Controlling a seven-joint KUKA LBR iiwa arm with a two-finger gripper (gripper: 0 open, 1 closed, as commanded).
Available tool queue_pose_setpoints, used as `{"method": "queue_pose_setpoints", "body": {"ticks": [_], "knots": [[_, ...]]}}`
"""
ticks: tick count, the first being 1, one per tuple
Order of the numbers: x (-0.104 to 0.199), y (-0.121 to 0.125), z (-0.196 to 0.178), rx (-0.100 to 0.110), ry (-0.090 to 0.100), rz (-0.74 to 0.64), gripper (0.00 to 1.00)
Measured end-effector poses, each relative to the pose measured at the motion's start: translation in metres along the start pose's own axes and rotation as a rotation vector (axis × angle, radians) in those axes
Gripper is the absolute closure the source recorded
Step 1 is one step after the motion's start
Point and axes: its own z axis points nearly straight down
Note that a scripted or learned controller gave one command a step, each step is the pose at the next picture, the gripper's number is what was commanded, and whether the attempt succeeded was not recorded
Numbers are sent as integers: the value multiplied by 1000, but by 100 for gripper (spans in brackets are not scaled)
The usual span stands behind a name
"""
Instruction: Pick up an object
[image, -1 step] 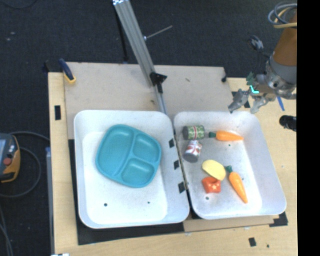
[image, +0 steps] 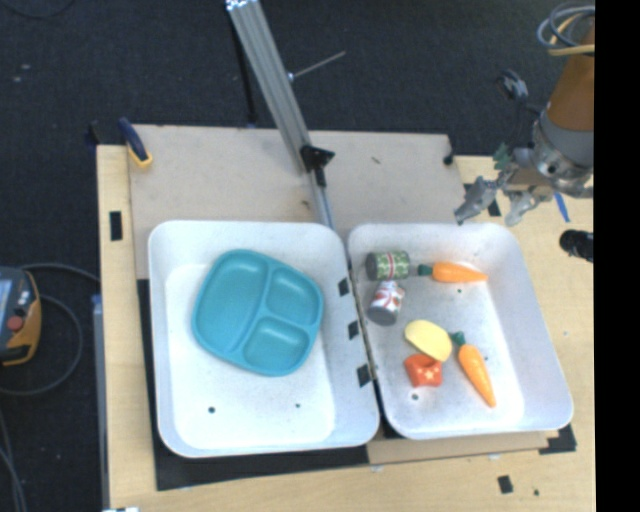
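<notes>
- White plastic forms two shallow bins set side by side on a tan bench: the left bin (image: 180, 420) and the right bin (image: 530, 350).
- Left bin contents: one blue divided plate (image: 258, 312) with three compartments, lying flat toward the far half of the bin.
- Right bin contents, far edge: a small green can (image: 388, 265) lying on its side, and an orange carrot (image: 458, 272) just to its right, the two nearly end to end.
- Right bin, just nearer than the green can: a small silver can (image: 385, 303) close to the bin's left wall.
- Right bin, centre: a yellow lemon-like piece (image: 428, 340), with a red pepper-like piece (image: 423, 371) touching or just beside it on the near side.
- Right bin, right of the yellow piece: a second carrot (image: 476, 373), lying at a slant, green end toward the yellow piece.
- Arm position: the gripper (image: 495, 200) sits above the bench just beyond the far right corner of the right bin, apart from every object.
- Finger state: the two fingers are spread apart and hold nothing.
- Fixture: a grey metal pole (image: 275, 85) runs from the far edge of the view down to the gap between the bins.
</notes>
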Motion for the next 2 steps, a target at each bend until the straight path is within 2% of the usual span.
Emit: {"method": "queue_pose_setpoints", "body": {"ticks": [1, 2], "knots": [[-12, -2, 53, 4, -1, 2, 0], [-3, -3, 103, 4, 0, 0, 0]]}}
